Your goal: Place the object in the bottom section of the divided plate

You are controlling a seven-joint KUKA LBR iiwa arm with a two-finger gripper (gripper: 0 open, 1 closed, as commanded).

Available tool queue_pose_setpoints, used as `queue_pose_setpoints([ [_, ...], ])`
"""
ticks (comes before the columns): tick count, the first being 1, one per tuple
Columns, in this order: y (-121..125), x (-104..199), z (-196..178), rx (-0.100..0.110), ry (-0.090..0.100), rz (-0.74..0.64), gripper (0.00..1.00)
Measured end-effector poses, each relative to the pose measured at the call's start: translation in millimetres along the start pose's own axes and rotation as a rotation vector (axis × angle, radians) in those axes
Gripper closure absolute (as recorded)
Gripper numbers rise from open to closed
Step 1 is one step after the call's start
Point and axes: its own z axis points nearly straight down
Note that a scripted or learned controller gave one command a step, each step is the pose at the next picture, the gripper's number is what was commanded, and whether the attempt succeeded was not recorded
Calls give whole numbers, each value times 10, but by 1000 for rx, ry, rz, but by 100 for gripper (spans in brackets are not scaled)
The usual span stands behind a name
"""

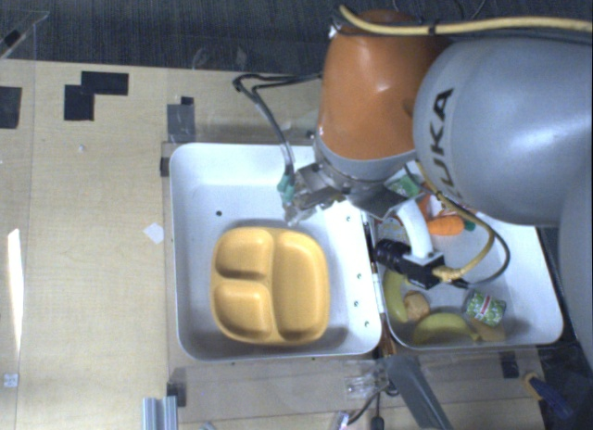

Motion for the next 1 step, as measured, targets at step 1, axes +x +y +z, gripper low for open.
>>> queue_pose_setpoints([
  [1, -206, 442, 96, 1, 1, -2, 100],
])
